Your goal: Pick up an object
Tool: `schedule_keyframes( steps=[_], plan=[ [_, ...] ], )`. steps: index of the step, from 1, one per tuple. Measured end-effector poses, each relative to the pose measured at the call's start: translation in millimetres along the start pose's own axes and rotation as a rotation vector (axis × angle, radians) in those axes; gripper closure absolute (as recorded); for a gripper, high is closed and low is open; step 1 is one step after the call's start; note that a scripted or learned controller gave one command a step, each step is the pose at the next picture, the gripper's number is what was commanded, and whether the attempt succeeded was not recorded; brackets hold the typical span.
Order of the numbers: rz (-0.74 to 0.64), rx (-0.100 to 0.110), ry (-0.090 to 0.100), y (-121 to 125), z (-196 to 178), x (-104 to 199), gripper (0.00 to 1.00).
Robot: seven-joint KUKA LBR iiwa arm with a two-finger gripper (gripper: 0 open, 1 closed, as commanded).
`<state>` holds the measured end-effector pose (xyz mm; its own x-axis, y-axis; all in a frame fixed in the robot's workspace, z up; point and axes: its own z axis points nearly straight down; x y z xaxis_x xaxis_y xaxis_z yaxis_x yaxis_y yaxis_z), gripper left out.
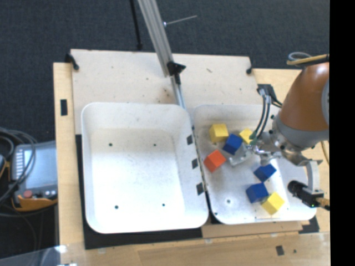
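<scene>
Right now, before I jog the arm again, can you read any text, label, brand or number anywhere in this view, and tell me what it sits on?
No text can be read in this view.
The pendant at the left edge has a screen and markings, too small and blurred to read.
The cubes and the white bins carry no visible lettering.
The gripper shows no legible label.
</scene>
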<state>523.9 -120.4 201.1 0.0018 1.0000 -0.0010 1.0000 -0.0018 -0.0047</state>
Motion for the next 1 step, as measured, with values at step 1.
schedule_keyframes(
  steps=[1],
  plan=[
    [0.001, 0.000, 0.000, 2.3, 42.6, -1.0, 0.00]
  ],
)
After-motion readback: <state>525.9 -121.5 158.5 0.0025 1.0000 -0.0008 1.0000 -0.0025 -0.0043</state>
